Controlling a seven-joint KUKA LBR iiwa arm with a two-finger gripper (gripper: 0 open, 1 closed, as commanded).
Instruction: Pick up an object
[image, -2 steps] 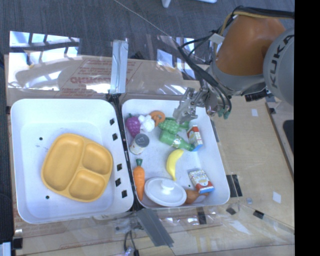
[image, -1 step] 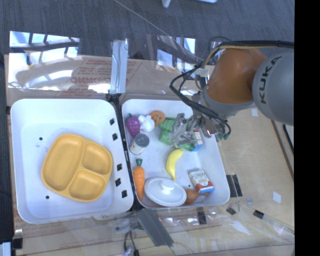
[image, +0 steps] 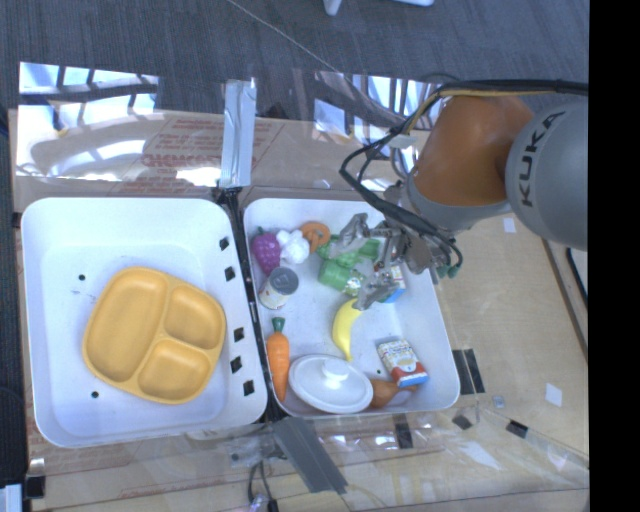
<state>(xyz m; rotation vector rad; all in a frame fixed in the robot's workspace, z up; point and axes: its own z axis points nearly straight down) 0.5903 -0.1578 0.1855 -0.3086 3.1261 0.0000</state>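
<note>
My gripper (image: 362, 262) hangs over the upper middle of the right bin (image: 432, 310), just above a green object (image: 340, 268) and a blue-white item (image: 392, 291). Its metal fingers (image: 352, 236) look spread, with nothing seen between them. Below it lies a yellow banana (image: 346, 328). Along the bin's left side are a purple grape bunch (image: 266, 250), a white garlic (image: 292, 243), an orange fruit (image: 316, 235), a small tin (image: 279, 285) and a carrot (image: 278, 362). A white lidded bowl (image: 329, 384) and a small carton (image: 401, 362) sit at the front.
The left bin (image: 60, 240) holds a yellow divided plate (image: 153, 333). Black clips line the divider between the bins. Cables loop from the arm's wrist over the right bin's far edge. Cardboard lies behind both bins.
</note>
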